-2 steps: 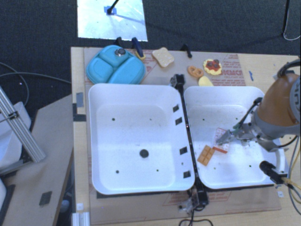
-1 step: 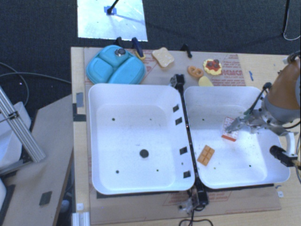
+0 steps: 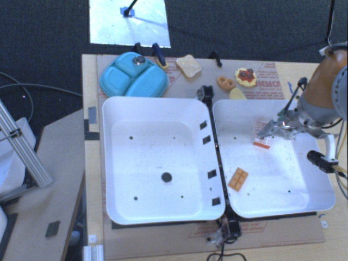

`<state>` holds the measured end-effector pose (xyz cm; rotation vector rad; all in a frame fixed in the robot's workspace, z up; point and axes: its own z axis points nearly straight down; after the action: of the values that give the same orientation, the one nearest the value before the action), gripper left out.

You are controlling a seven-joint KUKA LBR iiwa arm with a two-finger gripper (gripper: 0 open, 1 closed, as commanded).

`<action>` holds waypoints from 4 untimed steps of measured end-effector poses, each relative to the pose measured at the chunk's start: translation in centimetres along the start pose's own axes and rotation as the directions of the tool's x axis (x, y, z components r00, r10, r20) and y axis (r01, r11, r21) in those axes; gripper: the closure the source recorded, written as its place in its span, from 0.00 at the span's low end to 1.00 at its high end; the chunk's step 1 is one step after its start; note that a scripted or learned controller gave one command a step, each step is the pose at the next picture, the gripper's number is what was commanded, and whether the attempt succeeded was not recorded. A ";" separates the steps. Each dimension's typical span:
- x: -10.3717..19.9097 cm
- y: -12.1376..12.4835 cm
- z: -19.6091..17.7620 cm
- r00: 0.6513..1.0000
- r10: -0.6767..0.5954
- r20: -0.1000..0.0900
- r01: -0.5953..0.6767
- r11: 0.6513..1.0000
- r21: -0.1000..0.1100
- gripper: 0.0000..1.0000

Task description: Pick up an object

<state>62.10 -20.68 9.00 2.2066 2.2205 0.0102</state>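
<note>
My gripper (image 3: 268, 130) hangs low over the upper middle of the right bin (image 3: 304, 200), reaching in from the right. Just below its tip a small white card with a red edge (image 3: 261, 143) lies on the bin floor; whether the gripper touches it is unclear. An orange cracker-like square (image 3: 237, 179) rests near the right bin's lower left. In the left bin (image 3: 125, 118) sits a small dark round piece (image 3: 166, 176).
Behind the bins on the bench lie a blue divided plate (image 3: 133, 76), a toast slice (image 3: 188, 66), a pretzel (image 3: 225, 82), a small tart (image 3: 246, 76) and a yellow piece (image 3: 236, 94). A black divider (image 3: 215, 145) runs between the bins.
</note>
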 end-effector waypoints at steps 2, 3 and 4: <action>6.8 -4.6 0.1 1.000 0.006 0.000 -0.006 1.000 0.001 0.00; 10.0 -12.1 -0.1 1.000 0.005 0.002 -0.005 1.000 -0.003 0.00; 9.7 -11.8 -1.2 1.000 0.007 0.006 -0.007 1.000 -0.008 1.00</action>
<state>50.24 -11.02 9.97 2.2079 2.2056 0.0125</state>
